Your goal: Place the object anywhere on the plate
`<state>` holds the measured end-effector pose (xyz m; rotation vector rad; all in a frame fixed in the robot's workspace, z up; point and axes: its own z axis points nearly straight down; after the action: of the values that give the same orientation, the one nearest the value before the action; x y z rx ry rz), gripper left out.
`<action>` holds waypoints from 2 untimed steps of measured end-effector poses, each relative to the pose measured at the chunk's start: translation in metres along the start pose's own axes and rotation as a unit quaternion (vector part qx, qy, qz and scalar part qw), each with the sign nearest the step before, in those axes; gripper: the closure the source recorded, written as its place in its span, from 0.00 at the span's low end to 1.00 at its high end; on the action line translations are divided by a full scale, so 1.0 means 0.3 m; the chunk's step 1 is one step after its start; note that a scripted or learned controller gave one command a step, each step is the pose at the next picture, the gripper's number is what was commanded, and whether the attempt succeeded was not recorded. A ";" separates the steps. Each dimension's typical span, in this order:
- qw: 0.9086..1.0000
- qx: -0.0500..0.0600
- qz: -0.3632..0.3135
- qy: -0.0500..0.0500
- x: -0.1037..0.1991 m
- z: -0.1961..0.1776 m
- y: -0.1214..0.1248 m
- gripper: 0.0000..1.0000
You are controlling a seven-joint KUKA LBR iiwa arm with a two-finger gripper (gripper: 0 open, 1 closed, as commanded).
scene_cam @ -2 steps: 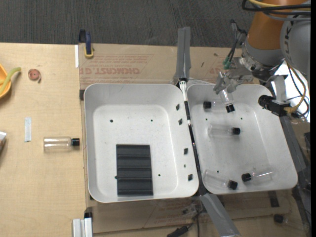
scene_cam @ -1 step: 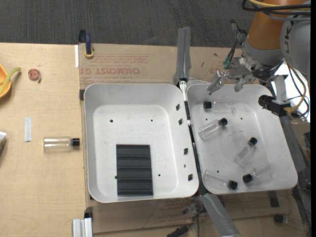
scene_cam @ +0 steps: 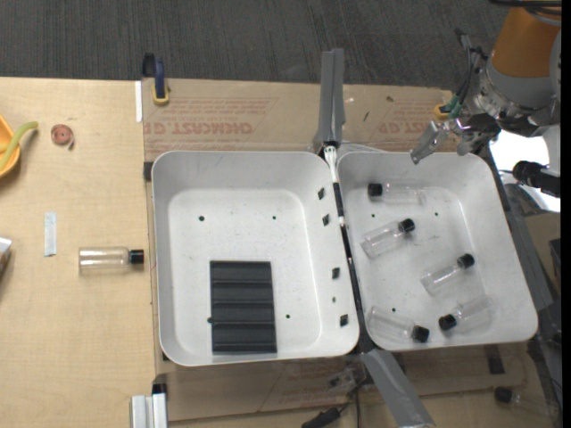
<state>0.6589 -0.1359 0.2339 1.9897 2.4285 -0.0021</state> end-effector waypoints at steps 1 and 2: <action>1.000 0.000 -0.029 0.000 -0.232 -0.271 -0.045 0.00; 0.998 0.000 -0.055 0.000 -0.259 -0.691 -0.184 0.00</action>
<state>0.6200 -0.2226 0.4414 1.8529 2.5354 -0.0024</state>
